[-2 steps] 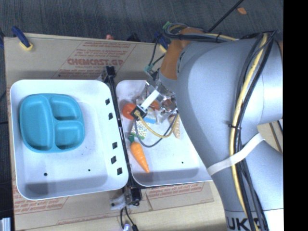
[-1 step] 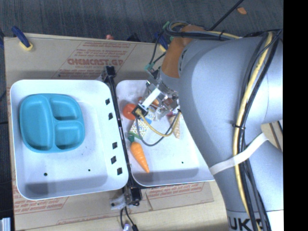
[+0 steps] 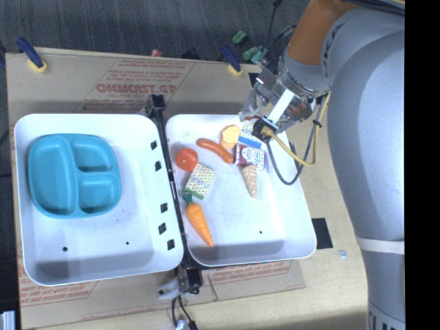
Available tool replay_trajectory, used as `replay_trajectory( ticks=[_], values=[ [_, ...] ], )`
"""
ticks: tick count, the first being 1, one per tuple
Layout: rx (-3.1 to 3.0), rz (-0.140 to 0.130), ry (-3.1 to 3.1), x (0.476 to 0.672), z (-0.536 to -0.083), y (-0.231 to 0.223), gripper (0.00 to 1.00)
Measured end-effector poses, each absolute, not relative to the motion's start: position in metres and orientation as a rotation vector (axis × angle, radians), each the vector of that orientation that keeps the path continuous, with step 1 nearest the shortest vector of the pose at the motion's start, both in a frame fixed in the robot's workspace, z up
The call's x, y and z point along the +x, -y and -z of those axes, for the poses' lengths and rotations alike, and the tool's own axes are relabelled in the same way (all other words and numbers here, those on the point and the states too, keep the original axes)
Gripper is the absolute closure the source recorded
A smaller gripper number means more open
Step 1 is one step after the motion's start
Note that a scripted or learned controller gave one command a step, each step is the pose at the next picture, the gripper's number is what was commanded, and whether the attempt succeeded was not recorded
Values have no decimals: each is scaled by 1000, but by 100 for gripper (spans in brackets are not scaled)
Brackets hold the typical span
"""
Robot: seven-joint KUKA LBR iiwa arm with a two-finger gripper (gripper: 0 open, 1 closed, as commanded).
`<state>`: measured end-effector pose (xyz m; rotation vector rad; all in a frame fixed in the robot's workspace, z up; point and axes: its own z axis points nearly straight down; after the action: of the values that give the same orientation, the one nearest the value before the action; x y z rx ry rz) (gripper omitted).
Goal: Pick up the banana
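Observation:
A small yellow object, which may be the banana, lies at the back of the right bin, partly hidden by the gripper. The gripper hangs over the bin's back right part, just right of this yellow object and directly above a purple and white carton. Nothing can be seen held in it. The grey arm with its orange band reaches in from the upper right.
The right bin also holds an orange sausage, a red tomato, a yellow-green box, a carrot and a tan cone. In the left bin sits a blue divided tray. A yellow cable loops beside the gripper.

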<state>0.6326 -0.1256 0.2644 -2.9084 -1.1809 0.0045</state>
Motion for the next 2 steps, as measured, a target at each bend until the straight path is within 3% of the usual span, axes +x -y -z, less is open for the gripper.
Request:
replay_trajectory(
  ticks=[1, 2],
  values=[
    [-3011, -9, 880, 628, -189, 160, 100],
    [-3102, -6, 479, 640, -200, 203, 100]
  ],
)
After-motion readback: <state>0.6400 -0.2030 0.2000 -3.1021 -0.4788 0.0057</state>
